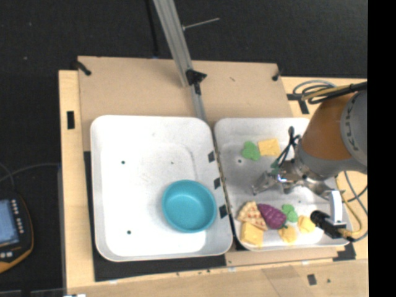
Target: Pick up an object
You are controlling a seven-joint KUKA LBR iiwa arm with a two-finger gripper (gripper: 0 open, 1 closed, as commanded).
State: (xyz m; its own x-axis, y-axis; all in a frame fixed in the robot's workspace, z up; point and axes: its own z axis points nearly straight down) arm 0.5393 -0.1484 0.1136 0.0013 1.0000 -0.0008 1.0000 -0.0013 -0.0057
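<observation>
Gripper (267, 182) low over right shallow white bin (230, 135), fingers' state cannot be told. Purple lumpy toy (270, 214) at its 6 o'clock; round blue plastic bowl (188, 205) in left shallow white bin (124, 135).

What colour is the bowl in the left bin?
The bowl is light blue, a turquoise shade, seen clearly in the camera view from above.

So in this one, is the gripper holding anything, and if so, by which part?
Nothing is visibly held. The gripper hangs over bare floor of the right bin, apart from the toys; no object shows between its fingers.
</observation>
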